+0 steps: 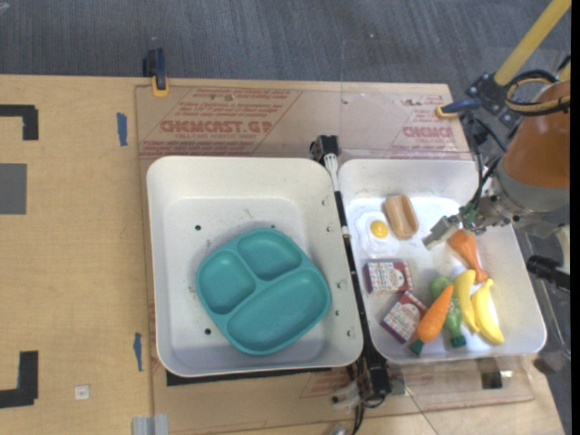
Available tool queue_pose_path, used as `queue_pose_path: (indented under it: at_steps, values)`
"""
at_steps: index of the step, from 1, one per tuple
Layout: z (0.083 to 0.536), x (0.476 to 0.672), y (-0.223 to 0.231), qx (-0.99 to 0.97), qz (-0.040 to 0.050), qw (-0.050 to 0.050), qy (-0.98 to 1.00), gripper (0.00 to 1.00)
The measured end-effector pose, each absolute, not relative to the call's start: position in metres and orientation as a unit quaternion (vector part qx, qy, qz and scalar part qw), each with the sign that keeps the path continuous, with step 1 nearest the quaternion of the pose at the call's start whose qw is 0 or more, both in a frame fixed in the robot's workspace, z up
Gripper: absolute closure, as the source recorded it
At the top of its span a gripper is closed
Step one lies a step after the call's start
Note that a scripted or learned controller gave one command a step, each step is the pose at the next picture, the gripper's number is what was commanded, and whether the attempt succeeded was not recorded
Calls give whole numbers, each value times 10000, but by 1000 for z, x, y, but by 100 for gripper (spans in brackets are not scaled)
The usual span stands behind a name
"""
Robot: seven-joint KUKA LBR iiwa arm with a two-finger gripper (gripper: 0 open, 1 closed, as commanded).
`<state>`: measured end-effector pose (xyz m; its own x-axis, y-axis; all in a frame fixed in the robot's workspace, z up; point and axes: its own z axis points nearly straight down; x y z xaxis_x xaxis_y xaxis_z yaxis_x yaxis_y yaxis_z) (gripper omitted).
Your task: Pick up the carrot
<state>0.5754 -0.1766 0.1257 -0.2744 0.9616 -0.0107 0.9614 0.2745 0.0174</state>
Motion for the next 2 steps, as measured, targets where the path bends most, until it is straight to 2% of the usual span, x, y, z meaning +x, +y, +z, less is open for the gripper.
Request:
queue_pose_path:
  at_steps: [1, 2]
  values:
    - [88, 592, -204, 6568, 22, 37, 7540, 0]
    - [89, 524, -183, 6537, 17, 33, 7568, 0]
